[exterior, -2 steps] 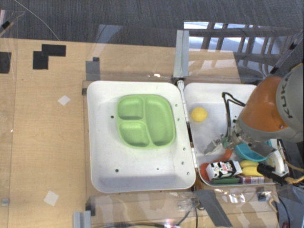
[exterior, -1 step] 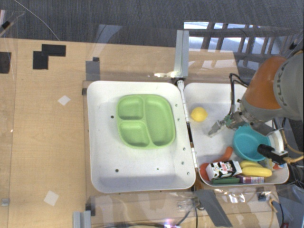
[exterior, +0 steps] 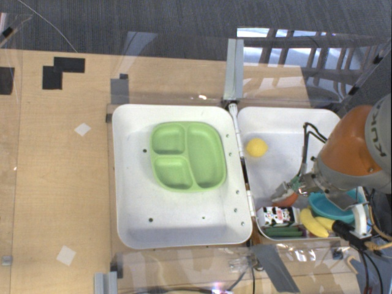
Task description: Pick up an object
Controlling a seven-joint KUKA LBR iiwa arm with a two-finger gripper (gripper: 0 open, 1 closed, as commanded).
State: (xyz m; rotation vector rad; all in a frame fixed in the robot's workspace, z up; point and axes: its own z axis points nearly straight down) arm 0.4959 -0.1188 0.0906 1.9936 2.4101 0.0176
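Here: glossy green three-compartment tray (exterior: 187,156), smooth round yellow ball (exterior: 256,147).

Grey arm (exterior: 358,149) reaching low, wrist down

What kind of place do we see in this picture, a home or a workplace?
Most likely a robotics lab, not a home. A grey and orange robot arm reaches over two white bins on a wooden bench. Toy-like items such as a green divided plate serve for practice.

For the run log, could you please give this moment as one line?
arm: over right bin | gripper: low, near corner clutter | lemon: loose | left bin: green tray
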